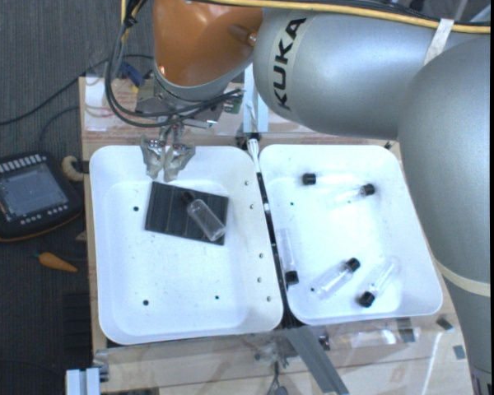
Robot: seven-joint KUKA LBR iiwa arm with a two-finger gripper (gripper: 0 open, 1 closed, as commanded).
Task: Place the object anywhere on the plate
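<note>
While arm reaches over left bin (115, 303) | claw (166, 164) above plate (169, 208), grip state unclear | vial (206, 219) on plate

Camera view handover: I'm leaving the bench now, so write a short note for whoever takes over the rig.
Gripper: over the far edge of the left bin, nothing between its jaws.
Clear vial: lying on the dark plate in the left bin, apart from the gripper.
Done: the vial appears placed on the plate.
Left: confirm placement; several capped vials lie in the right bin.
</note>
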